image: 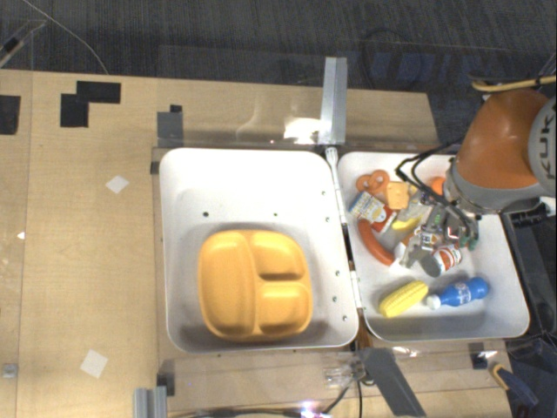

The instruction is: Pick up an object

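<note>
The wooden counter carries two white bins: the left bin holds a yellow divided tray, and the right bin holds a heap of small things. The grey-and-orange arm reaches over the right bin, its tool low among the clutter; whether it is apart or together cannot be told. Nearby lie a red sausage, a corn cob and a blue bottle.

Overhead camera, slanted; both bins visible.
</note>
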Tool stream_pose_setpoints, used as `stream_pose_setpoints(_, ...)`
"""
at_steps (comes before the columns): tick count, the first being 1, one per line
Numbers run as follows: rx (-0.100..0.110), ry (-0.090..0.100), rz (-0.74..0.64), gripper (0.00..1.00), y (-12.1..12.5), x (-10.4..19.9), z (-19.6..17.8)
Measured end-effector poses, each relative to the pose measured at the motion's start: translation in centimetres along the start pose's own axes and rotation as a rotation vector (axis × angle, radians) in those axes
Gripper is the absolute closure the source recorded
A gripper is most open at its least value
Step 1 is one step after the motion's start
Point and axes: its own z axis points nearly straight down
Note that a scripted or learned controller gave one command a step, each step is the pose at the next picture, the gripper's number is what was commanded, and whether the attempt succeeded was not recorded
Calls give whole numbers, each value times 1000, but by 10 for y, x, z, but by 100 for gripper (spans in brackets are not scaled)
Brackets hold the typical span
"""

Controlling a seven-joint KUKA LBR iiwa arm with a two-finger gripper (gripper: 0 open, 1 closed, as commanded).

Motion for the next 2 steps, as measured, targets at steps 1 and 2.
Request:
stream_pose_setpoints(1,-2,-10,314,0,51,-45,39)
stream_pose_setpoints(2,4,9,281,0,52,-63,39)
